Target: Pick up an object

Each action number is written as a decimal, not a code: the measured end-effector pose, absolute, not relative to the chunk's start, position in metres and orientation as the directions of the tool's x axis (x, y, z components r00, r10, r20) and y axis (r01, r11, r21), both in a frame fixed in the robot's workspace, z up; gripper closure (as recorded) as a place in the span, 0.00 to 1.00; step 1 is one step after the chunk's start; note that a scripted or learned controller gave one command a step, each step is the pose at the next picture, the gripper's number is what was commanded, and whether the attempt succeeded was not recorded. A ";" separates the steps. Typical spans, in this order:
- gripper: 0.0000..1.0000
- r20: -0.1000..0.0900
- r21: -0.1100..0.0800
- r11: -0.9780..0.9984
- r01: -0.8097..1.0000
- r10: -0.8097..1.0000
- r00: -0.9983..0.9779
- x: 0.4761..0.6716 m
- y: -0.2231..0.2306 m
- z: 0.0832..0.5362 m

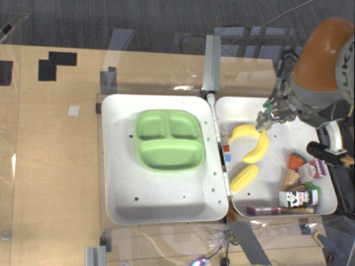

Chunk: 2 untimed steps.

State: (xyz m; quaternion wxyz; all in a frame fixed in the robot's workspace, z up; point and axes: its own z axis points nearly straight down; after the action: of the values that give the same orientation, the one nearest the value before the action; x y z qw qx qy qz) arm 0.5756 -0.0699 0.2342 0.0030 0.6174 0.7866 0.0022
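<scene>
Hand (268,117) hangs over the upper part of the right bin (333,204), just beside the top end of the curved banana (256,143). Its fingers look slightly parted with nothing seen between them, though they are small and partly in shadow, so I cannot tell for sure how far open they are.

The likely target is that banana, which lies near the bin's left wall. A second, straighter banana (244,177) lies just below it, close to or touching its lower end. Well apart, in the lower right corner, sit a cluster of small packets (302,173), a small carton (297,199) and a dark pen-like stick (269,210). The left bin (116,204) holds a green divided plate (168,139).

Risks, as I judge them: the hand is lined up with the banana's tip, not its middle, so closing there could pinch only the end and let the fruit swing or slip out. The curved, smooth skin may also roll away from one finger. A descent too far left could strike the bin wall or the divider (219,148) between the bins. Dragging the curved banana might also nudge the straight one.
</scene>
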 end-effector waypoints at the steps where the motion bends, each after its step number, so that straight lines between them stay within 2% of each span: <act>1: 0.00 -0.002 0.006 0.238 0.971 0.971 -0.238 0.575 -0.070 0.234; 2: 0.00 -0.003 0.007 0.245 0.969 0.969 -0.245 0.592 -0.092 0.094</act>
State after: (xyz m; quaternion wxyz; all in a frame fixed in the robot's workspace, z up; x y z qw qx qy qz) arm 0.5916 -0.0918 0.0938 0.0032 0.6144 0.7890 0.0019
